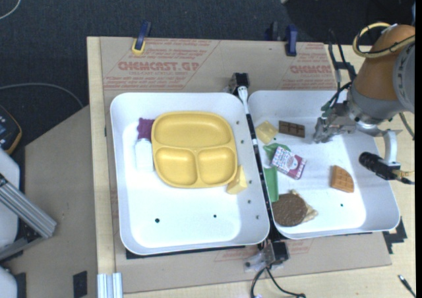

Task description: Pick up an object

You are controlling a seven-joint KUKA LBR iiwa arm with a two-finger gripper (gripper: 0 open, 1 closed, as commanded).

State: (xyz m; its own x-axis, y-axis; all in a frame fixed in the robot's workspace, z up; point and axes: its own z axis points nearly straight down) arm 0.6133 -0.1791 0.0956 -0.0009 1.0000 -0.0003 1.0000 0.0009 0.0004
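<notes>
The right bin (pixel 369 219) holds several small items. A pale yellow wedge (pixel 266 132) lies at its far left, with a brown bar (pixel 291 129) beside it. A pink and white packet (pixel 288 161) lies on a green strip (pixel 271 174). A round brown patty (pixel 290 209) sits near the front and a small waffle (pixel 341 178) to the right. My gripper (pixel 322 132) hangs low over the bin floor, just right of the brown bar, with nothing visibly in it.
The left bin (pixel 135 224) carries a yellow divided plate (pixel 194 148), a purple item (pixel 144 127), a white bottle (pixel 143 154) and a yellow scrap (pixel 237 183). A black clip (pixel 240 82) sits between the bins. The arm's body (pixel 386 72) overhangs the right bin's far right corner.
</notes>
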